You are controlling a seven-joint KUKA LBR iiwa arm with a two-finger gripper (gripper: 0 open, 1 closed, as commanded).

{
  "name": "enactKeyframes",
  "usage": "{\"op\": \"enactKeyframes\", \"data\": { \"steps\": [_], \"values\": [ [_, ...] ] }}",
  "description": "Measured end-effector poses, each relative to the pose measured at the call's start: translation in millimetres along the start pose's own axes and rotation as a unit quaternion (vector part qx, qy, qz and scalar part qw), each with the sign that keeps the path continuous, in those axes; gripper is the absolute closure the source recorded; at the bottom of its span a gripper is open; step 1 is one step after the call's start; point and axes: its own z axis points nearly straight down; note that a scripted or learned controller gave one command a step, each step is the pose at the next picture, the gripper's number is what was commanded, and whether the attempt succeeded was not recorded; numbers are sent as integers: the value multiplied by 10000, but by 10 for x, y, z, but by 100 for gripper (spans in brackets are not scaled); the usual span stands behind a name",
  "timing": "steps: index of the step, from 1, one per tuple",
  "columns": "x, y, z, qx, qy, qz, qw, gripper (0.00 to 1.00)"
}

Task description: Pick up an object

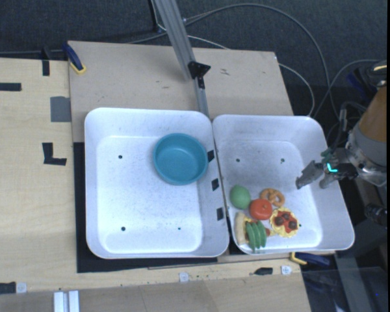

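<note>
A pale wooden bench fills the left and lower frame, with dark floor and loose cables along the top and right. On it sit two shallow white bins side by side. The left bin holds a blue bowl near its upper right corner, the rest of its floor open. The right bin has its upper half bare; its objects crowd the lower middle: a green ball, a red tomato touching it, a pretzel just right of them, a small pizza piece below that, and green pods over something yellow that I can barely make out.

My arm is cut off at the right edge of the frame. My gripper sits over the right bin's right side, above and right of the pretzel and apart from it, fingers spread, nothing between them. A grey pole slants down from the top, ending where the bins meet
</note>
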Motion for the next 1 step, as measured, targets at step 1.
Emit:
{"op": "enactKeyframes", "data": {
  "steps": [1],
  "values": [
    [0,1,0,0,0,0,10000,0]
  ]
}}
